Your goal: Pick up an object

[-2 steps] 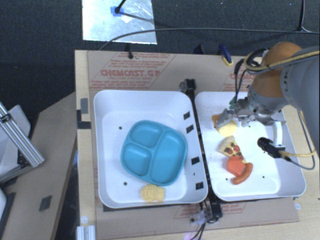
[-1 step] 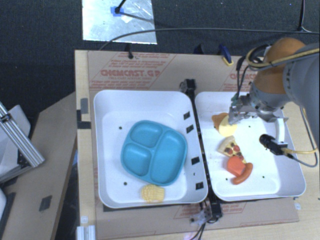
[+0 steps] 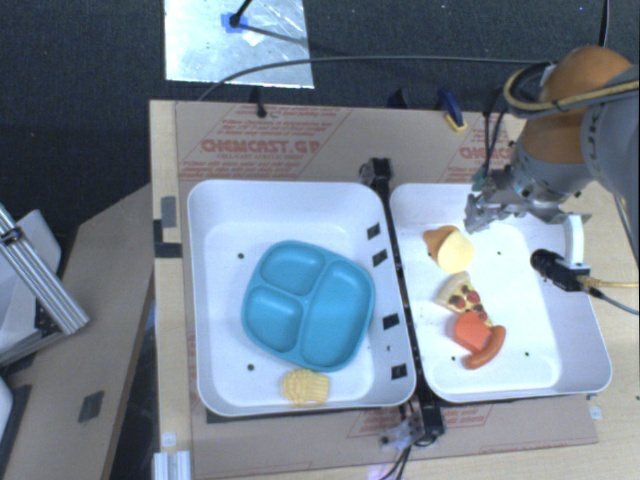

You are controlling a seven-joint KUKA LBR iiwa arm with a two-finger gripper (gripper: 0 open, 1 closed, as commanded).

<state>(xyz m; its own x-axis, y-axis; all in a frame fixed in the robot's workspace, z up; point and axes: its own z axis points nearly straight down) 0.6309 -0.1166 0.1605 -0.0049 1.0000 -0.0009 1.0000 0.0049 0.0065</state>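
My gripper (image 3: pixel 481 214) hangs over the back of the right bin (image 3: pixel 575 368), just up and to the right of a yellow and orange toy food piece (image 3: pixel 449 248). Nothing shows in its grasp. Below that piece lies a small pizza slice (image 3: pixel 460 296), and further forward a red-orange toy (image 3: pixel 479 341). In the left bin (image 3: pixel 215 268) rests a blue divided plate (image 3: pixel 305 304), with a yellow corn piece (image 3: pixel 305 386) near the front wall.
The two bins meet at a black-clipped divider (image 3: pixel 392 288). A cardboard sheet (image 3: pixel 290 143) lies under the bins. A shiny foil square (image 3: pixel 235 26) lies on the dark floor behind. Bare bin floor lies to the right of the toys.
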